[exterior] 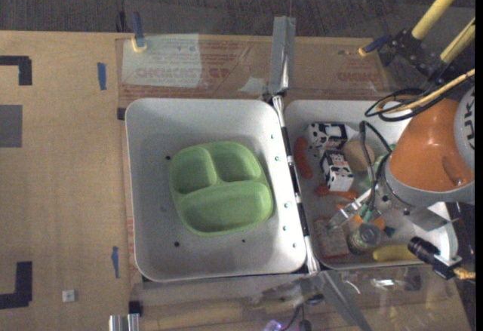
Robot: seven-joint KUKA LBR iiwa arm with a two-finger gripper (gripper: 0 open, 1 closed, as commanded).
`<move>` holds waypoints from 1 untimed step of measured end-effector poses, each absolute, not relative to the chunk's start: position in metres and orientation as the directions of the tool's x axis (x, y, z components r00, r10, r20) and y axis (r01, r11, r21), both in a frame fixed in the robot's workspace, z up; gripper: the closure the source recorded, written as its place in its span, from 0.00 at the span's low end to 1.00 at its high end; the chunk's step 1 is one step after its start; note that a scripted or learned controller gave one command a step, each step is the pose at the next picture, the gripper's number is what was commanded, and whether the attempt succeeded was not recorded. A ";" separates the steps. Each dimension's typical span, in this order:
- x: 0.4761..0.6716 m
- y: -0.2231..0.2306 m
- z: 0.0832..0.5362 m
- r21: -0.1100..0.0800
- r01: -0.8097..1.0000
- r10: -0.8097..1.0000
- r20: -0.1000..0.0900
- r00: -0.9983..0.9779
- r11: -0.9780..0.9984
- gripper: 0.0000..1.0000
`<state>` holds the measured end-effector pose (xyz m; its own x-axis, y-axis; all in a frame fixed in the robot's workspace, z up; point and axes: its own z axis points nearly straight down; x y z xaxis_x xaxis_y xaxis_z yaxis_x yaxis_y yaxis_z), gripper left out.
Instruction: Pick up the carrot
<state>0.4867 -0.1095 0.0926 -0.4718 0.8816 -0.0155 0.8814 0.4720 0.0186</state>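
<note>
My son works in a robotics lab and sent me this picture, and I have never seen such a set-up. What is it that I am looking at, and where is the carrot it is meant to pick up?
This is a single camera fixed above a workbench, looking down at a slant. The grey and orange bulk at the right is a robot arm reaching in from that side; a program moves it. At its end is a pincer, lowered into the right bin. The picture does not let me tell whether it grips anything.

Two shallow white bins sit side by side. The left bin holds a green divided plate. The right one holds small toys: two black and white blocks, a yellow piece near the front, and a slim orange-red piece by the left wall, which may be the carrot, though it is too small to be sure.
</note>
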 end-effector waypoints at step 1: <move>0.485 -0.190 0.191 0.002 0.807 0.807 -0.003 -0.591 0.591 0.00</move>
